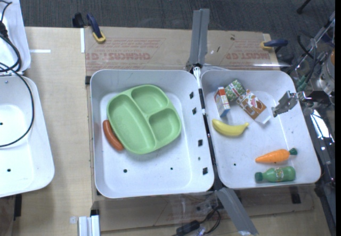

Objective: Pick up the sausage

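Nearest the camera, in the right bin point(311, 173): a green bottle point(275, 175) lying on its side by the front rim, an orange carrot point(275, 156) just behind it. Farther in, a yellow banana point(229, 127) near the bin's left wall, small cartons point(238, 99) clustered behind and touching one another. At the right rim, level with the cartons, the gripper point(284, 104), low over the bin floor with nothing between its parts; whether spread or closed, cannot tell at this size. In the left bin point(101, 176): a green divided plate point(144, 118) lying flat, the sausage point(112, 135) tucked against the plate's left edge, partly under its rim, well apart from the gripper. Beyond both bins, the wooden table point(53, 43) with clamps point(91, 26) at its far edge.
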Motion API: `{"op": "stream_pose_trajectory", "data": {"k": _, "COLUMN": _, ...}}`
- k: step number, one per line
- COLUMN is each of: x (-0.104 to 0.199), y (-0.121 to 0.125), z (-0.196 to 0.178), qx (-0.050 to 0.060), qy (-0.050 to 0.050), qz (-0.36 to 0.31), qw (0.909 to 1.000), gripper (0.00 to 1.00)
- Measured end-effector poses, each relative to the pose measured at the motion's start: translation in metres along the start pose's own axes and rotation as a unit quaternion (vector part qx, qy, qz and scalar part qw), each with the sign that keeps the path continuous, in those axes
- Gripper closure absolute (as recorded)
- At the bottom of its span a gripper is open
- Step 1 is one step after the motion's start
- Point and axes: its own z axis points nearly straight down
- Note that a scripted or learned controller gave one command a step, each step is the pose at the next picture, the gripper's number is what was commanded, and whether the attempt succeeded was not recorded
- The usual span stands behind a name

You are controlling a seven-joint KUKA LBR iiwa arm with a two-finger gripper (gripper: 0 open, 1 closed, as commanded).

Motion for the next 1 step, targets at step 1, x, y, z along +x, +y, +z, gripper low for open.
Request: {"op": "stream_pose_trajectory", "data": {"k": 1, "x": 0.0659, "y": 0.0263, "z": 0.1084, "qx": 0.0, "qy": 0.0, "qz": 0.018, "qw": 0.9998, "gripper": 0.0}}
